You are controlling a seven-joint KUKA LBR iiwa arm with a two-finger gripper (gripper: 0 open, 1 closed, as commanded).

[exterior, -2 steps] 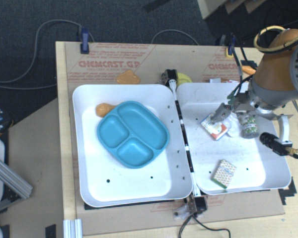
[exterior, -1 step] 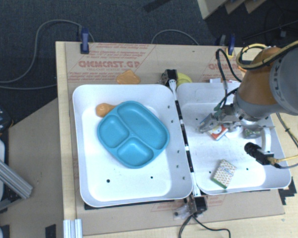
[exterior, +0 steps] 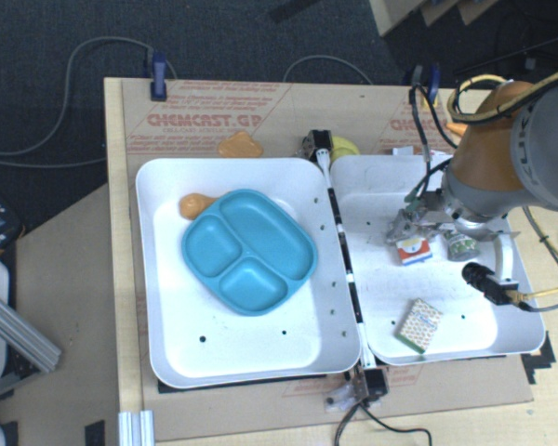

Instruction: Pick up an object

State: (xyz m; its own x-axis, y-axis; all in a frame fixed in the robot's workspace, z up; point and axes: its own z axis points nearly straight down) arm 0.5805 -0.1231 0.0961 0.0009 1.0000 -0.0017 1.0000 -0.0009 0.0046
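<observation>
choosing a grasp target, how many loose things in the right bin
3: a red-and-white item below the gripper, a greenish item beside it, a speckled block near the front; the arm may hide more.

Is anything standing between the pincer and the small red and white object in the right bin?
Nothing visible does. The pincer is directly next to the red and white object, and the patterned block lies well apart, lower in the view.

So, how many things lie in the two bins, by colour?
Blue: 1, plate
Orange: 1, lump
Red and white: 1, packet
Greenish: 1, scrap
Speckled tan: 1, sponge
Total: 5
</observation>
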